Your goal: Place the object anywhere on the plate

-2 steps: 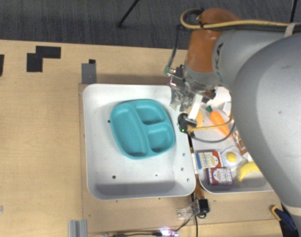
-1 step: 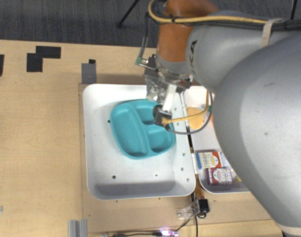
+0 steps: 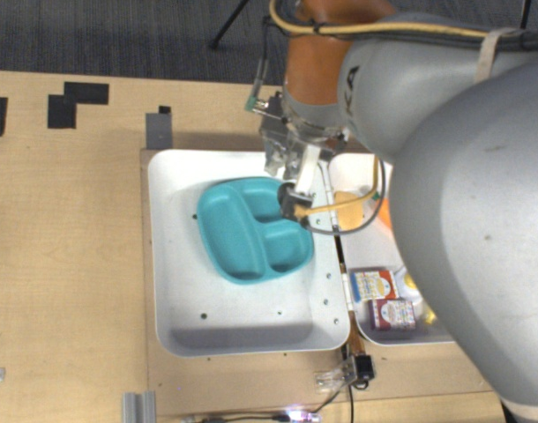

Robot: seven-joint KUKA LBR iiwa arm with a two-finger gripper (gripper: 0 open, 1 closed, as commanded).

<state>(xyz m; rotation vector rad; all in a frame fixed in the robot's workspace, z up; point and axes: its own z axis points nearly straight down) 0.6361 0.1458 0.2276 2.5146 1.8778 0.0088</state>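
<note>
Over the bench (image 3: pixel 57 236), one grey arm (image 3: pixel 463 148), two white bins, one teal plate (image 3: pixel 251 236) in the left bin (image 3: pixel 176 263), one printed carton (image 3: pixel 388 300) near in the right bin (image 3: pixel 384 337), one gripper (image 3: pixel 287 183) above the plate's far rim, grip impossible to tell, pale wood, dark carpet (image 3: pixel 119 16) beyond.

On the bench (image 3: pixel 66 263) two bins stand side by side. A divided plate (image 3: pixel 242 236) lies in the left bin (image 3: pixel 172 263), toward its far right part. The gripper (image 3: pixel 282 167) hangs over the plate's far right edge. The right bin (image 3: pixel 401 337), largely under the arm, holds two small cartons (image 3: pixel 375 285) at its near end, one just behind the other.
</note>
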